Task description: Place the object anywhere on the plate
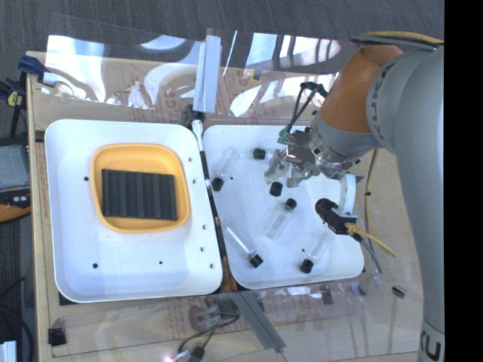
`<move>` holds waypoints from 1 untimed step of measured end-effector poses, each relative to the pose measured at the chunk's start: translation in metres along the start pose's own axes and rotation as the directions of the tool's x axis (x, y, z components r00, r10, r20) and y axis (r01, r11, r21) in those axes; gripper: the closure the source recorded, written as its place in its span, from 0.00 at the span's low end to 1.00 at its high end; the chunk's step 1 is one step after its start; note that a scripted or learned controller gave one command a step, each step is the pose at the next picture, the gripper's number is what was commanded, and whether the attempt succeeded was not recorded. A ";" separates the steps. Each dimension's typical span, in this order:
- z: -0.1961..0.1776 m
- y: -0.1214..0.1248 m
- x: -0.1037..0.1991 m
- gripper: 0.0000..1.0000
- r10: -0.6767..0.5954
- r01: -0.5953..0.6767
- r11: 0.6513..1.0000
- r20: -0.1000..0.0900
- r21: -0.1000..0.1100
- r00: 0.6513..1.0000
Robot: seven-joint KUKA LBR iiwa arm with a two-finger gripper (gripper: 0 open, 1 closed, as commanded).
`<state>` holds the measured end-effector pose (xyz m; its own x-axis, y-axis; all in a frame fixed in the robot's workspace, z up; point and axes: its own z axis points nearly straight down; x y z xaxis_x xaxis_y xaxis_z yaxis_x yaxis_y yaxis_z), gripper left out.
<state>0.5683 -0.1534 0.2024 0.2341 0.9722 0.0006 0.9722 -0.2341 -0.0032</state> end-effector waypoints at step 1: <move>-0.023 -0.001 0.031 1.00 -0.101 0.101 0.995 0.001 0.000 0.995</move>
<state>0.5744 -0.1228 0.2254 0.1346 0.9909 -0.0003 0.9909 -0.1346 -0.0028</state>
